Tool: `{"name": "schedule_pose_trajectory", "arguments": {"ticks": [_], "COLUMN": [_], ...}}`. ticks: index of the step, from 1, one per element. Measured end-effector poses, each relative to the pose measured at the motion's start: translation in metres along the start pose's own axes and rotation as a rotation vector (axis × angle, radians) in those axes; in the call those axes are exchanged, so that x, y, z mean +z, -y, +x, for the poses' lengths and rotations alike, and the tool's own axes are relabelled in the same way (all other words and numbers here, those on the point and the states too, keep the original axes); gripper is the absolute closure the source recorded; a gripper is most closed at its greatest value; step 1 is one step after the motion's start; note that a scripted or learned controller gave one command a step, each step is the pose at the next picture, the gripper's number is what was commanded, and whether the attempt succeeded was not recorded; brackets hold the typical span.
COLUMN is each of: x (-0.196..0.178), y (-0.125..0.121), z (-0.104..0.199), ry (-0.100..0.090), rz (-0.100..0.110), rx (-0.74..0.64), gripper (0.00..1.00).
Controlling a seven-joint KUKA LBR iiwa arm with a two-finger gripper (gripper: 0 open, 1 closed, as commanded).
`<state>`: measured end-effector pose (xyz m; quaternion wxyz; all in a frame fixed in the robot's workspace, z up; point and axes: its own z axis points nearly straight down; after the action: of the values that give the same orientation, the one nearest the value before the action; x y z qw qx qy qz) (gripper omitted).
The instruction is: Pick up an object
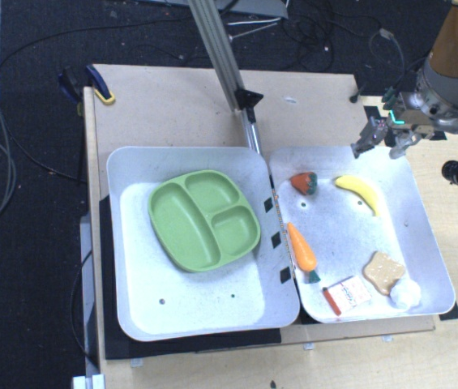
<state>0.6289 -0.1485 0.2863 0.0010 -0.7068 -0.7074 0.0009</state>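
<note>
— Above the far rim of the right-hand shallow white bin (423, 217) hangs the claw (384, 140), holding nothing; whether it stands wide or narrow I cannot tell.

— What's nearest?

— A curved yellow plastic banana (358, 191), just below it. Then a small red strawberry toy (303, 183), an orange carrot toy (300, 247), a tan slice of toy bread (383, 272), a red-and-white carton (347, 294) and a white ball (405, 294).

— Risks?

— Probably clipping the rim on descent, or the banana rolling aside.

— Room?

— Plenty mid-bin. The bread, carton and ball crowd the near corner. A green divided plastic plate (204, 220) sits in the left bin (131, 298) on the counter (172, 96).
</note>
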Motion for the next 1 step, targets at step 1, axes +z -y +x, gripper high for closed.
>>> {"name": "schedule_pose_trajectory", "arguments": {"ticks": [1], "x": [-0.0017], "y": [-0.0007], "z": [0.0], "ry": [0.001], "rz": [-0.003], "rx": [0.0], "gripper": [0.0]}}
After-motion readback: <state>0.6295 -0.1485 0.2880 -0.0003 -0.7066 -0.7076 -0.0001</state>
